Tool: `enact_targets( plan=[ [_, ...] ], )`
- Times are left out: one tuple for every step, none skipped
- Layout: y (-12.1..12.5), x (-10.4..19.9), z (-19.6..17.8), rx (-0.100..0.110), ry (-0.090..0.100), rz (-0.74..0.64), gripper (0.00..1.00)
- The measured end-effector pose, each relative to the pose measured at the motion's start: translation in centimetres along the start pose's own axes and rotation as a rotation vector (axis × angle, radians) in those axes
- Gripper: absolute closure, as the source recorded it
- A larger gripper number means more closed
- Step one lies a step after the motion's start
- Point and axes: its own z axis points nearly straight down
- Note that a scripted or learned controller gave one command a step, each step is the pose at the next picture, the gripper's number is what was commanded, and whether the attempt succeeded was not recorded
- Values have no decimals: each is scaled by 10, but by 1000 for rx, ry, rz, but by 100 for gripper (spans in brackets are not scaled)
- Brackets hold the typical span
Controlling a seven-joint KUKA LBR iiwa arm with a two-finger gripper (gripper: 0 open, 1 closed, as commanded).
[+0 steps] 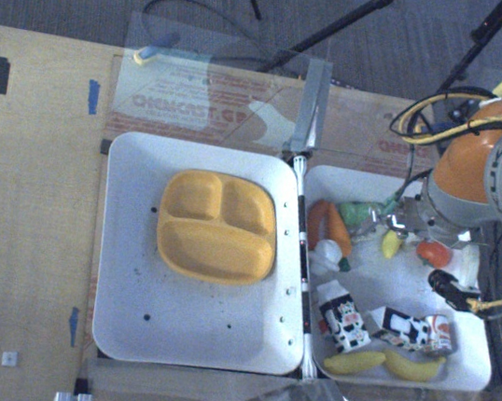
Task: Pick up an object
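Observation:
The right bin (481, 359) holds several small objects. An orange carrot (334, 227) lies at its far left beside a green leafy piece (359, 211) and a white lump (326, 252). A small yellow piece (390, 246) and a red piece (433, 254) sit near the bin's back. Two cow-patterned items (345, 321) (412, 330) and two bananas (354, 361) (414, 367) lie along the front. My gripper (399, 223) hangs low over the back of this bin, just above the yellow piece, between the green and red pieces. I see nothing held in it.
The left bin (122, 297) bears a yellow divided plate (218, 227). A metal divider (301, 269) separates the two bins. The grey arm with its orange band (469, 168) and looping cables (435, 111) crowd the right bin's far right corner.

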Motion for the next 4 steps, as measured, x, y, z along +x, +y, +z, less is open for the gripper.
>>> enact_targets(
  plan=[
    [2,1,-12,-4,-2,-3,100],
    [25,112,-100,1,0,105,100],
    [13,128,-126,1,1,-446,100],
    [6,152,-165,-4,-1,-379,100]
  ],
)
